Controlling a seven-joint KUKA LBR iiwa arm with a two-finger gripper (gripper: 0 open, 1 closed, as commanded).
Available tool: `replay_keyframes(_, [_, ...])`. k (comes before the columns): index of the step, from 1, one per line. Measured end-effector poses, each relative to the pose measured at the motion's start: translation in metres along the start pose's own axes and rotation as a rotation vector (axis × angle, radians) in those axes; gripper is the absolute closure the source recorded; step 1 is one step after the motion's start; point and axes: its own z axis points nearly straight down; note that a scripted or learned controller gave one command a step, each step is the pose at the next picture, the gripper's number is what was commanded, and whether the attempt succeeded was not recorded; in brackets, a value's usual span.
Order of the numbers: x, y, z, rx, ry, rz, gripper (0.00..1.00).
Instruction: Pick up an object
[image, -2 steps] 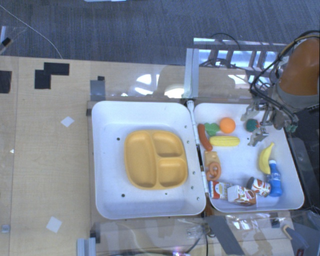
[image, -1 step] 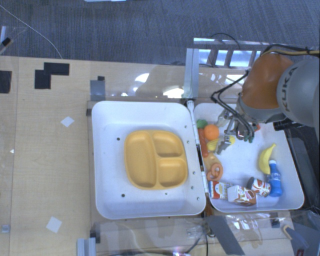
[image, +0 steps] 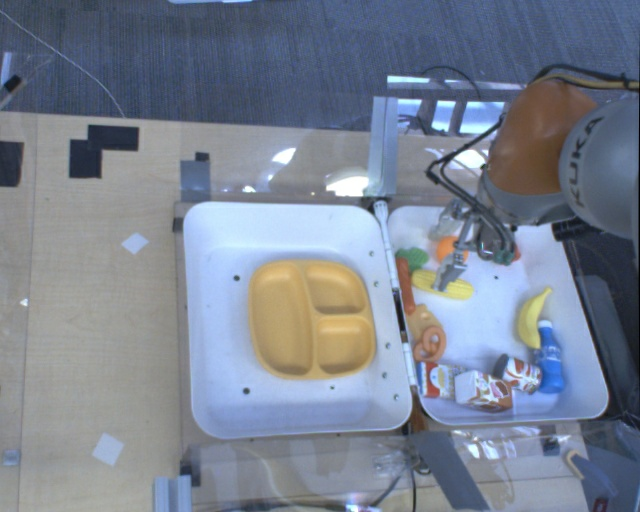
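My gripper (image: 476, 262) hangs over the back of the right bin (image: 585, 400), open, with nothing between its fingers. One fingertip (image: 453, 275) points down just above a small yellow corn-like piece (image: 447, 289). An orange item (image: 442, 246) and a green item (image: 412, 259) lie just left of the gripper. Next to the bin's left wall lies a carrot (image: 403, 276). Further forward are a brown pretzel-like piece (image: 428, 337), a banana (image: 533, 314), a blue bottle (image: 549, 362) and two small cartons (image: 472, 386).
The left bin (image: 215, 400) holds a yellow divided plate (image: 311, 318). A metal post (image: 384, 145) stands behind the divider between the bins. The arm's orange band (image: 535, 135) and cables overhang the right bin's back edge.
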Motion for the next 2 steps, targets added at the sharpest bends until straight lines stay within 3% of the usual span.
replay_keyframes(1, [-0.006, -0.028, 0.028, 0.001, 0.005, 0.006, 0.00])
replay_keyframes(2, [-0.011, -0.026, 0.012, 0.000, -0.012, 0.000, 1.00])
